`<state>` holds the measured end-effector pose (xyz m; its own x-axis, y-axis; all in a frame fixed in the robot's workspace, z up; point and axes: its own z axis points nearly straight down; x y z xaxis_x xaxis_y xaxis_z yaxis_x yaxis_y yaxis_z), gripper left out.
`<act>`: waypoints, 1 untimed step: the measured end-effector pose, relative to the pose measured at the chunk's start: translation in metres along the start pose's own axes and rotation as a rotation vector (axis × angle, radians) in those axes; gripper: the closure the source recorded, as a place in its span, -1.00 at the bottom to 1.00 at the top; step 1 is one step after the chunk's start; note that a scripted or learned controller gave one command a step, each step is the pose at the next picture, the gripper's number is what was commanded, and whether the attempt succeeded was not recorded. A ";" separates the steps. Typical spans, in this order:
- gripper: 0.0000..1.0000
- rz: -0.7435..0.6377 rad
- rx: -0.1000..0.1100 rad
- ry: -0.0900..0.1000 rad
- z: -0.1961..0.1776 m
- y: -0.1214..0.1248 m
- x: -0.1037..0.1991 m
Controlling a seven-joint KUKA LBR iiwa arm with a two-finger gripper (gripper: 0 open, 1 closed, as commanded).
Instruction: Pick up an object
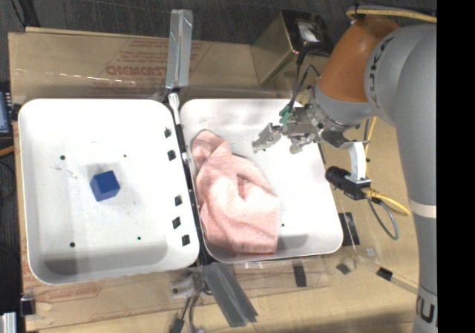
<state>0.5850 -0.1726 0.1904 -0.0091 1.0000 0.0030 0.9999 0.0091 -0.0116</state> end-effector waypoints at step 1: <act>-1.00 -0.143 -0.001 0.000 0.096 -0.012 0.012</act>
<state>0.5716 -0.1608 0.0947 -0.1512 0.9885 0.0045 0.9885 0.1512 -0.0099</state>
